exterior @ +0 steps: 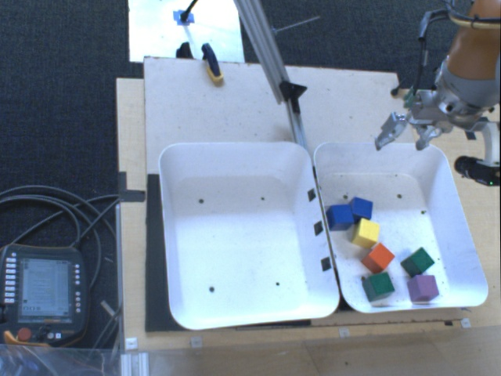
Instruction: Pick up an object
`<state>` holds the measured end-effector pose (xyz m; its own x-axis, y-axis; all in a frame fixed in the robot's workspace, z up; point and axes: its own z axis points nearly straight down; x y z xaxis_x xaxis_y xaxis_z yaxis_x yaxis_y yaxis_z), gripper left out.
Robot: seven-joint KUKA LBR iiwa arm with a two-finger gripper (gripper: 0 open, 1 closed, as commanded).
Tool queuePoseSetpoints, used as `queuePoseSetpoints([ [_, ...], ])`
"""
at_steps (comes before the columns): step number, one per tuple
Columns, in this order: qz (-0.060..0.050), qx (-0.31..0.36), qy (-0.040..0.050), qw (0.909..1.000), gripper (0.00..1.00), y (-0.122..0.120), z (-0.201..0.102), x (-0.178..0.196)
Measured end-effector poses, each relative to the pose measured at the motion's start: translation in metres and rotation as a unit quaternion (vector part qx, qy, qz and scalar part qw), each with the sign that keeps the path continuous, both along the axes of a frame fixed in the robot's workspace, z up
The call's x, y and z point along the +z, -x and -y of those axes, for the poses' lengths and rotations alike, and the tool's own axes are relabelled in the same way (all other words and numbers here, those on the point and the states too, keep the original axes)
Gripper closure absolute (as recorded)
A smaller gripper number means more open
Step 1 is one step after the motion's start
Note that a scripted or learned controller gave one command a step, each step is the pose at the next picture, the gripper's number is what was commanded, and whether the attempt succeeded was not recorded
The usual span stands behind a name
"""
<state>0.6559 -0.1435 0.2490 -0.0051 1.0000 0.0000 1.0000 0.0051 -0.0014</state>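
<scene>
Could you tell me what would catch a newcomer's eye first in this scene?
Most striking is the cluster of colored blocks in the right bin: two blue, yellow, orange, two green, purple. Above that bin's far edge the gripper hangs with fingers spread, holding nothing. The left bin lies beside it.

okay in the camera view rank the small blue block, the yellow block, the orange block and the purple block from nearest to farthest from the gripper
From the gripper, above the right bin's far rim:
1. Small blue block, farthest back in the cluster.
2. Yellow block, just in front of it.
3. Orange block, mid-bin.
4. Purple block, by the near rim.
</scene>
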Motion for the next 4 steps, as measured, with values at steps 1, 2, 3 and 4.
queuePoseSetpoints([
  [1, -0.001, -0.001, 0.0, 1.0, 0.0, -0.002, 0.002, -0.062],
  [2, 0.0, -0.001, 0.0001, 1.0, 0.0, -0.003, 0.004, -0.104],
  [3, 0.004, 0.0, 0.001, 1.0, 1.0, -0.005, 0.004, -0.089],
  [4, 0.004, 0.0, 0.0007, 1.0, 1.0, -0.003, 0.0, -0.043],
])
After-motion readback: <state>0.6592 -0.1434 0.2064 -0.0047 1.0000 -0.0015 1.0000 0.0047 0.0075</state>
